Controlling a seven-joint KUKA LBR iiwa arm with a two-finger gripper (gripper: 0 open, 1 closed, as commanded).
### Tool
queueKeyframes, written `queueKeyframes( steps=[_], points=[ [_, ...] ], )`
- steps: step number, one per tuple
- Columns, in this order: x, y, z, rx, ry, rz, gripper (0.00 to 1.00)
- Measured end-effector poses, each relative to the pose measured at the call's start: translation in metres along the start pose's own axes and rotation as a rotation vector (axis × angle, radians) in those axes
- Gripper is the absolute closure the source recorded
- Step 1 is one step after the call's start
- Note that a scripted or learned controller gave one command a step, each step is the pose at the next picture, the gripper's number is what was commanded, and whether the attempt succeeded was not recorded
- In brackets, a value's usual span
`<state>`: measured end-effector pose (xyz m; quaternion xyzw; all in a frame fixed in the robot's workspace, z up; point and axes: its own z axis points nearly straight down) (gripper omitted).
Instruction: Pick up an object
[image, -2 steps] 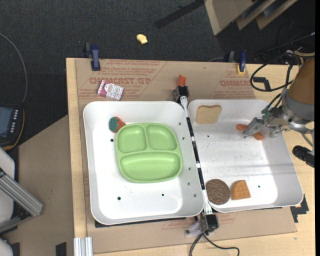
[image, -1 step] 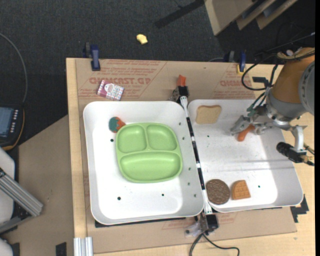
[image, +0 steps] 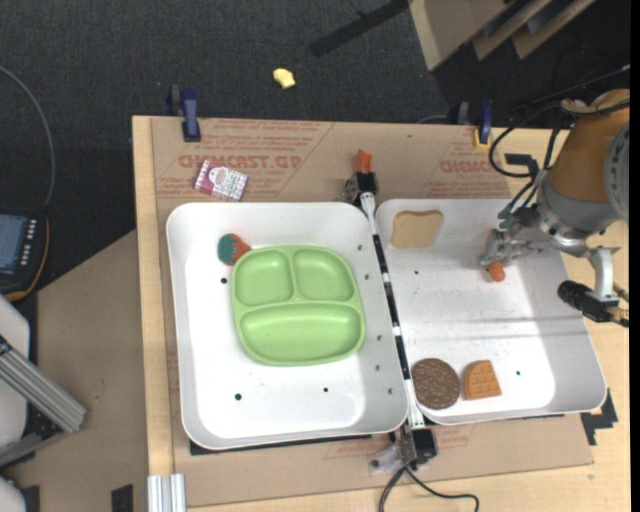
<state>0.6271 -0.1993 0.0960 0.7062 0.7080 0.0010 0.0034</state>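
Note:
The gripper (image: 498, 252) hangs low over the upper middle of the right bin (image: 540, 330), reaching in from the right. A small orange object (image: 496, 271) lies right at its tip, touching or just below it. I cannot tell whether it is held. A tan bread slice (image: 416, 229) lies in the bin's far left corner. At the near edge sit a round brown cookie (image: 435, 383) and an orange cracker (image: 481, 380) side by side.
The left bin (image: 200, 380) holds a green divided plate (image: 296, 303) and a small teal and red round piece (image: 233, 248) by its far left corner. A pink packet (image: 220, 180) lies on the cardboard behind the bins.

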Motion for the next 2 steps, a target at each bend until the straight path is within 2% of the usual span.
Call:
queueKeyframes(
  steps=[1, 2],
  points=[
    [0.076, 0.025, 0.007, 0.013, 0.001, -0.001, 1.00],
    [0.141, 0.002, -0.095, -0.001, 0.004, -0.003, 1.00]
  ],
)
